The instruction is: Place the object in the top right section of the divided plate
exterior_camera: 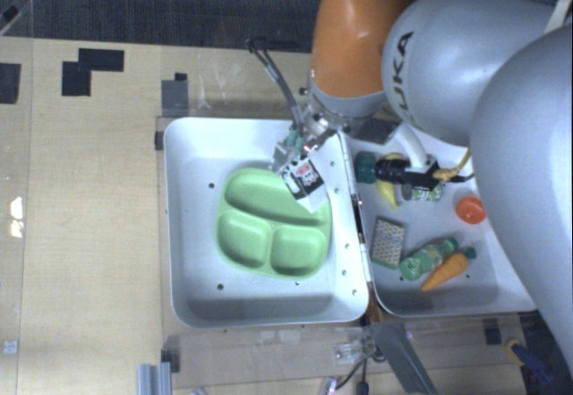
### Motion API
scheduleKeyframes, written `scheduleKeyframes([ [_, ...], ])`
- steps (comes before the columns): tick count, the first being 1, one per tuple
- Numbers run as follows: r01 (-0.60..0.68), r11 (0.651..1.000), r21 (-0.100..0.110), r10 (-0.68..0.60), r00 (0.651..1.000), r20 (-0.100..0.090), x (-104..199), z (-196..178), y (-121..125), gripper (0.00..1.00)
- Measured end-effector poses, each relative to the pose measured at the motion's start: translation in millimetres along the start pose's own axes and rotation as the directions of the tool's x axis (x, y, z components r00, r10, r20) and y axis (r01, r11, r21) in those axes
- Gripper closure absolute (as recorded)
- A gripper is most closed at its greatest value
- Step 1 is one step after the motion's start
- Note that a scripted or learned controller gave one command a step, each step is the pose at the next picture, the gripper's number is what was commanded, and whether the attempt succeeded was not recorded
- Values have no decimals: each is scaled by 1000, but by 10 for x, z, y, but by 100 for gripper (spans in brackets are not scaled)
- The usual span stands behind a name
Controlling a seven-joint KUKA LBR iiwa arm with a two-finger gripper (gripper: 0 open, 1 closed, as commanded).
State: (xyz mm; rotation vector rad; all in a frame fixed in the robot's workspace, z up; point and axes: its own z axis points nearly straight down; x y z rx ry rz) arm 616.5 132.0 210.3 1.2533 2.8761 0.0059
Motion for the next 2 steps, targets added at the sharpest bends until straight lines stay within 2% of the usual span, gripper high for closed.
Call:
scheduleKeyframes([
  [1, 76, 997, 0, -76, 997, 0, -77, 93, -691, 100],
  [2, 76, 997, 0, -76, 997, 1, -77, 91, -689, 0],
])
